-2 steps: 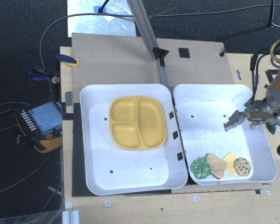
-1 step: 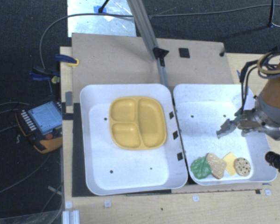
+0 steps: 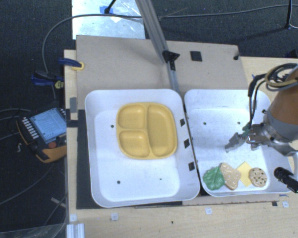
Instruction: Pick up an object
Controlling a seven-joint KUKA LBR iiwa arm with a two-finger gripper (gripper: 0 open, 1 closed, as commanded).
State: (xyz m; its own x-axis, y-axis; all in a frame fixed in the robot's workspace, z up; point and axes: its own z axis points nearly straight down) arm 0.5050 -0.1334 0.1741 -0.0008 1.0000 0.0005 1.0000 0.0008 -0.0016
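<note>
Right bin [image 3: 208,103], near edge, reading from 9 to 3 o'clock: green leaf [image 3: 214,178], tan toast [image 3: 231,175], yellow cheese [image 3: 244,172], cookie [image 3: 258,176], each touching the next. Just beyond them at 12 o'clock you have the gripper [image 3: 235,142], above the bin floor; released or clenched, you cannot tell. Left bin [image 3: 102,182]: yellow plate [image 3: 146,130] with three compartments, toward the far side. Surface [image 3: 114,63]: tan, beyond.

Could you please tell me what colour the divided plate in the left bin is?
The divided plate is yellow, seen clearly in the camera view.
</note>
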